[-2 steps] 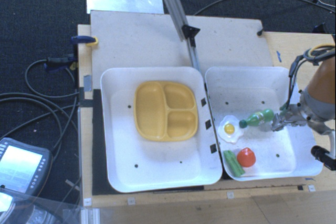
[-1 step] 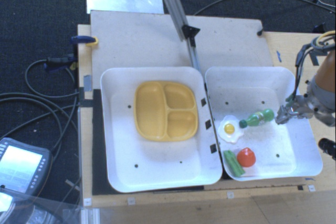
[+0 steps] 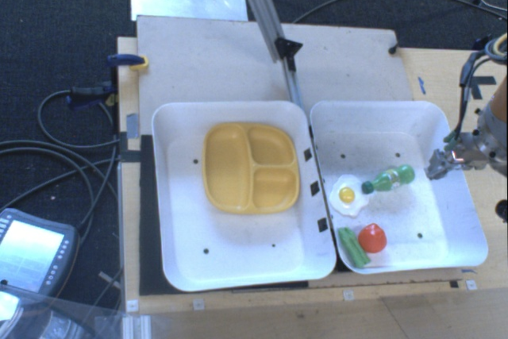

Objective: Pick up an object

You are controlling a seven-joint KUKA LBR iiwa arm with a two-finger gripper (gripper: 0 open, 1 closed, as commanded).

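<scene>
1. The right bin (image 3: 381, 127) holds four small things, all in its near half: a green bottle (image 3: 390, 179), a fried egg toy (image 3: 348, 196), a red tomato-like piece (image 3: 372, 237) and a green flat piece (image 3: 352, 247).
2. The green bottle lies on its side, tilted, its dark cap end towards the egg and just beside it; its body is glossy with a pale label patch.
3. The fried egg toy is white with a round yellow yolk and lies flat near the bin's left wall.
4. The red piece is rounded and sits touching or nearly touching the green flat piece, both by the near rim.
5. The left bin (image 3: 182, 250) carries a yellow divided plate (image 3: 251, 167) with three compartments.
6. The gripper (image 3: 441, 163) hangs at the right bin's right wall, apart from the bottle; how the jaws stand I cannot tell.
7. Both bins rest on the bench (image 3: 206, 52).
</scene>
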